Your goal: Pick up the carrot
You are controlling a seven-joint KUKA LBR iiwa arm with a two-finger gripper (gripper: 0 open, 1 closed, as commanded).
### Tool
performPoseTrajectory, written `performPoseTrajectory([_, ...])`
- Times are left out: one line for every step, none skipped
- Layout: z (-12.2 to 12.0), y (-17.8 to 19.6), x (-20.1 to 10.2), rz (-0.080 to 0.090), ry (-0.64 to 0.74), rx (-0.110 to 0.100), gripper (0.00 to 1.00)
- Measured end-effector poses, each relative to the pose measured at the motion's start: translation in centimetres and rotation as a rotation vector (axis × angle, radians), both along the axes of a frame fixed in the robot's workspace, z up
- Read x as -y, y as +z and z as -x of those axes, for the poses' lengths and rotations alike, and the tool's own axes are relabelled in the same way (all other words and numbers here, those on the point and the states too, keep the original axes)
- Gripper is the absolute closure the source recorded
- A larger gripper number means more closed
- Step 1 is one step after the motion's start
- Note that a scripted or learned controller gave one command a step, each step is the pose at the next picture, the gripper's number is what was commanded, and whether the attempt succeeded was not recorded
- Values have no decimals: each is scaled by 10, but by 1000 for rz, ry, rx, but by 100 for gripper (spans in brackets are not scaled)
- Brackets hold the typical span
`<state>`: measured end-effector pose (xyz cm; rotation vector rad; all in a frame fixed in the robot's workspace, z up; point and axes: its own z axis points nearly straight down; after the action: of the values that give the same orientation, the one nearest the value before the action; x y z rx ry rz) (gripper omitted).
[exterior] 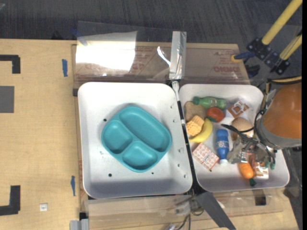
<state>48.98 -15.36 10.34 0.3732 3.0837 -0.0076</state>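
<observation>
Desk [33, 128] w/ 2 white bins side by side. Left bin [91, 99] holds a teal 3-compartment tray [136, 137], lying at a slant near its middle. Right bin [278, 178] is crowded: green bottle [209, 101] along the far side, tomato [215, 113] just below it, banana [204, 132] beside a waffle-like cracker [194, 126], pink checkered box [205, 156], blue bottle [222, 144] approx. upright in view. Carrot [246, 170] lies near the bin's front right, orange w/ green tip. Tool [245, 153] sits just above the carrot, touching or nearly so; can't tell if it's released or clenched. Arm w/ orange band [285, 116] enters from right.
</observation>
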Motion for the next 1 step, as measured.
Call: performPoseTrajectory([9, -9, 11, -2, 313, -29, 100])
